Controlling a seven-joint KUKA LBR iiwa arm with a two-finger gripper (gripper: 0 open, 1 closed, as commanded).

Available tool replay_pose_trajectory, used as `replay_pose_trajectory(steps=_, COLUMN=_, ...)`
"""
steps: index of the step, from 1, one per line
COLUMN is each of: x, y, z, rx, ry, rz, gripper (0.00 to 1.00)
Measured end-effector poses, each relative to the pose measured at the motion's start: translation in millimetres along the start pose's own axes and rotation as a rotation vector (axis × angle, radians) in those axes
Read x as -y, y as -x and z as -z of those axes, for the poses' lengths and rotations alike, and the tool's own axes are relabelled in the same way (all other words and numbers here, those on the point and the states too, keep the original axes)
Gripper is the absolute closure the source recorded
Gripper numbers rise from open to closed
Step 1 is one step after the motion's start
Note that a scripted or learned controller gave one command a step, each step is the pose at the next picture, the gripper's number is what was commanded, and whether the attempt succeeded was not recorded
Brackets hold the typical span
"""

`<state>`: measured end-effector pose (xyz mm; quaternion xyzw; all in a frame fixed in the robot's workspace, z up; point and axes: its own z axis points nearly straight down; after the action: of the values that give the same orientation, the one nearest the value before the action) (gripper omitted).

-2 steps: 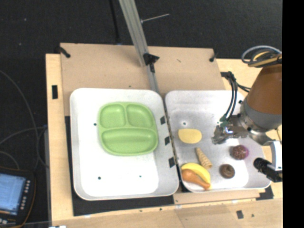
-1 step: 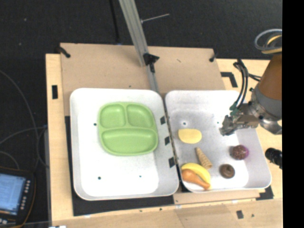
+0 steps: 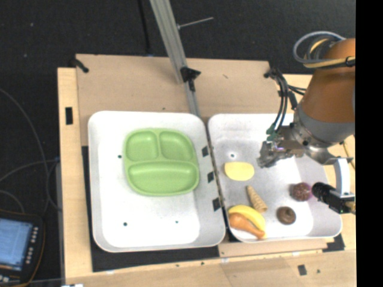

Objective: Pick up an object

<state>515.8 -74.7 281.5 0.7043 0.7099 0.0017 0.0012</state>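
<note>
My gripper [image 3: 269, 156] hangs over the middle of the right bin [image 3: 239, 130], just right of and slightly above a flat yellow piece [image 3: 239, 171]. Nothing shows between its fingers. Below lie a tan cone [image 3: 256, 198], a yellow banana [image 3: 249, 215] with an orange carrot-like piece [image 3: 244, 224] beside it at the bin's front left, a brown ring-shaped doughnut [image 3: 286, 215] and a dark purple lump [image 3: 301, 191] at the right.
The left bin [image 3: 108, 220] holds a green three-compartment plate [image 3: 161, 161]. A metal pole [image 3: 173, 40] slants up from between the bins at the back. A black part [image 3: 329, 197] on the arm's side reaches over the right bin's right edge.
</note>
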Motion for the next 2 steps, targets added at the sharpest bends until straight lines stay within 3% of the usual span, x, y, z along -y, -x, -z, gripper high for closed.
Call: replay_pose_trajectory(steps=2, x=-20, y=-104, z=-14, rx=-0.001, ry=-0.003, rz=0.0, gripper=1.0)
